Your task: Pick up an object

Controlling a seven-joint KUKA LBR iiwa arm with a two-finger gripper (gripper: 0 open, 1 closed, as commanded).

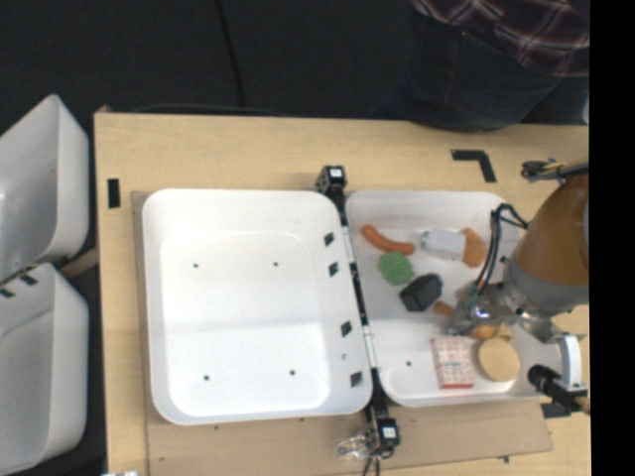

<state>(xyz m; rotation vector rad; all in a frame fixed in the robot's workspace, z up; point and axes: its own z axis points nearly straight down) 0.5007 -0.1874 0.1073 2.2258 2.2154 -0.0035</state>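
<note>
The arm reaches into the right bin from the right edge, its gripper low over the bin floor near the middle of the right side; whether it is spread or closed cannot be told. A black block lies just left of it, with a green piece and an orange sausage further toward the back edge. A white-and-orange item sits near the back right corner. A red-patterned card and a tan disc rest by the front edge. The left bin adjoins it.
</note>
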